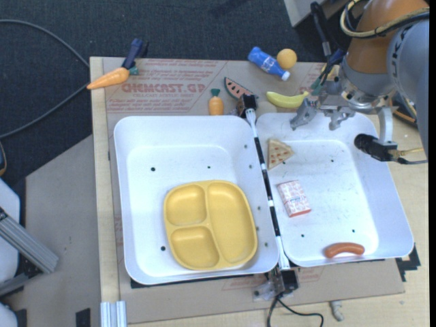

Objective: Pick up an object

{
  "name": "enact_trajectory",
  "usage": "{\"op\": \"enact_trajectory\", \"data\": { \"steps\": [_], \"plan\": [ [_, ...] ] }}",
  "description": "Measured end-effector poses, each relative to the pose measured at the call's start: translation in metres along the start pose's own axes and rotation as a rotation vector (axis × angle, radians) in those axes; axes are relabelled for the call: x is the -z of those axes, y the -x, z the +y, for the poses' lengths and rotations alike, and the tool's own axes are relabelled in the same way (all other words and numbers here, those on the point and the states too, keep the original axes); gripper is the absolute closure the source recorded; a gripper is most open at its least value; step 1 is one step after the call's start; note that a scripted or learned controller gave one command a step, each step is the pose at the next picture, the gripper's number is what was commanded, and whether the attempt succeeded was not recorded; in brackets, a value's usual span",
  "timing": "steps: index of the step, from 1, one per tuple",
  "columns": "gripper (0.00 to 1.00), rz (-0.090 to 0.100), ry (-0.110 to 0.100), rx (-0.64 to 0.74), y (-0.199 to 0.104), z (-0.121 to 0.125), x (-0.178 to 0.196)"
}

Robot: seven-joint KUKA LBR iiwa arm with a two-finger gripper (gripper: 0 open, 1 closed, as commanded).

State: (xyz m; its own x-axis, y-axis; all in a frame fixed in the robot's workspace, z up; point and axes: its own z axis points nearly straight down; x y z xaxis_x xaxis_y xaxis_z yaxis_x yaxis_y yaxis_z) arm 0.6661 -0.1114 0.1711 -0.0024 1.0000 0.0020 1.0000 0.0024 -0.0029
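My gripper (318, 120) hangs over the far edge of the right bin (381, 203). It is open, its two grey fingers spread apart with nothing between them. In that bin lie a tan pizza-like wedge (278, 152) at the near-left of the gripper, a pink and white box (293, 198) in the middle, and a red-orange sausage (344, 251) near the front rim. A yellow banana (286, 99) rests on the bench just left of the fingers, outside the bin.
The left bin (136, 148) holds a yellow divided plate (210, 223). Along the back of the bench lie a carrot (109, 79), a small orange bottle (216, 104), a watermelon slice (235, 87), a blue bottle (267, 62) and an orange ball (287, 57).
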Motion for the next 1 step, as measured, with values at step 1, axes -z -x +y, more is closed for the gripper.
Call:
{"op": "enact_trajectory", "data": {
  "steps": [1],
  "plan": [
    [0.00, -0.001, 0.002, -0.002, -0.0103, 0.0001, -0.0854]
  ]
}}
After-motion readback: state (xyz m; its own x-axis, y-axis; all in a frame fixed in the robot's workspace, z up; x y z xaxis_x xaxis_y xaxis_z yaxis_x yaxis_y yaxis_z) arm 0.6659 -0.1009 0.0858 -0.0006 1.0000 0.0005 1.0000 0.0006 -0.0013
